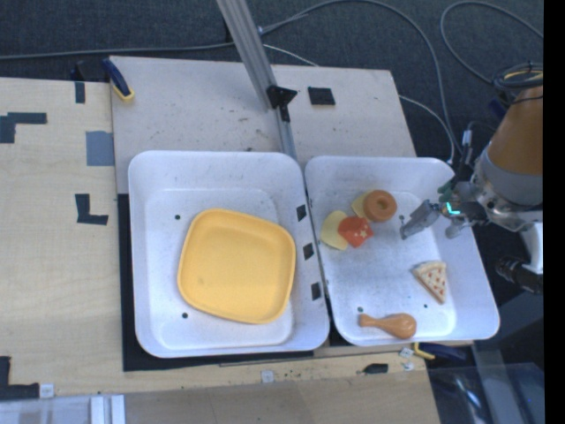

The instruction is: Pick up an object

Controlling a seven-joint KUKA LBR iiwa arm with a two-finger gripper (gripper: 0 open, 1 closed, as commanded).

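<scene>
Step in hand: the approach. Nothing is lifted, and every object lies on a bin floor.

Arm: grey with an orange band, reaching in from the right, its wrist over the right rim of the right bin (459,170).

Gripper: the gripper (433,220) hangs over the right part of that bin, above bare floor. One grey finger slants left and down toward the middle; a second sits just right of it.

Jaws: they look apart, with nothing between them (the slant makes the gap hard to judge, so this is a reading, not a certainty).

Nearest candidates: a pizza slice (432,280) lies below the gripper near the right wall; a brown donut (380,206) sits to its left near the bin's upper middle, apart from it.

Others in the right bin: a red tomato-like piece (355,230) touching a pale yellow piece (335,230) beside the left wall, and a chicken drumstick (389,324) along the front.

Left bin: the left bin (146,263) holds a yellow square plate (237,265), flat and well apart from the gripper.

Surface: the surface (203,104) behind the bins has dark specks.

Next move calls for: choosing one target, centring over it, descending with the jaws straddling it, then closing. The donut seems the easier grip; the flat pizza slice offers little height to catch.
</scene>
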